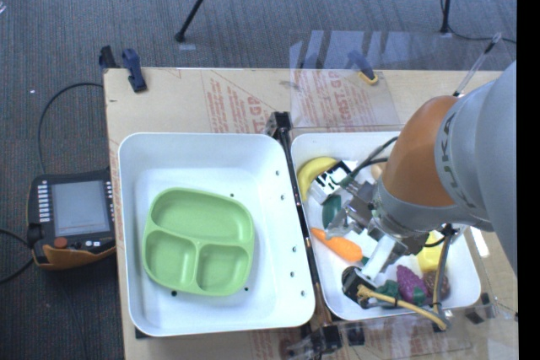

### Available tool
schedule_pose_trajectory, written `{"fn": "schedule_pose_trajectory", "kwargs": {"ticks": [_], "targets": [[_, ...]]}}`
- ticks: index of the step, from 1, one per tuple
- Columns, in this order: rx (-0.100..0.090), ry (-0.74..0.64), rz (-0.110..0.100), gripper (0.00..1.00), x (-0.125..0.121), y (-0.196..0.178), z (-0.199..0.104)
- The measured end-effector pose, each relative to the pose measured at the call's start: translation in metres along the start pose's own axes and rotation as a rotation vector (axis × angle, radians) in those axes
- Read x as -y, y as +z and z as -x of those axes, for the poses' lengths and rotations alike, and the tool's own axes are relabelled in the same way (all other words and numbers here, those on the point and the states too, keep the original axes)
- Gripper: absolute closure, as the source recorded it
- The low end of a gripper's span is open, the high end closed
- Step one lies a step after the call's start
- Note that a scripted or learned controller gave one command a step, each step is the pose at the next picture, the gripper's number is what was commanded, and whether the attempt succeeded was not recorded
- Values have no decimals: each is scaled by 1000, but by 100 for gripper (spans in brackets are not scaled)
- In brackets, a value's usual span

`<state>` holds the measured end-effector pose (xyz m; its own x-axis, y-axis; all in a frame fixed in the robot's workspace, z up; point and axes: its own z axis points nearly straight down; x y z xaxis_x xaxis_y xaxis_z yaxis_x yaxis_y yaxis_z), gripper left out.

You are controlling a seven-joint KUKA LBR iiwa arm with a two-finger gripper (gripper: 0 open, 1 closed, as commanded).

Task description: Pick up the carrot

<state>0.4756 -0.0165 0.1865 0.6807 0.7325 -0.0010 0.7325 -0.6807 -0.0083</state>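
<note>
The carrot [337, 247] is orange and lies in the right bin [469, 299], near its left wall and pointing left. My gripper [335, 215] hangs low over the bin, just behind the carrot and close to it. The grey arm with its orange band [426, 164] reaches in from the right and hides the middle of the bin. Nothing shows the carrot being held.
A yellow banana [317, 171] lies at the back left of the right bin. Purple grapes [411, 282] and a yellow piece [432, 259] lie toward the front right. The left bin [135, 156] holds a green divided plate [198, 242].
</note>
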Motion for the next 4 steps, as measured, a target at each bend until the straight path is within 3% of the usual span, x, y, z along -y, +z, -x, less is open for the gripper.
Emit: {"fn": "schedule_pose_trajectory", "kwargs": {"ticks": [1,2,3,4], "targets": [[3,302,0,0,-19,1,22],[-4,401,4,0,-48,89,49],[-11,619,20,0,-49,97,46],[-1,619,1,0,-105,49,32]]}}
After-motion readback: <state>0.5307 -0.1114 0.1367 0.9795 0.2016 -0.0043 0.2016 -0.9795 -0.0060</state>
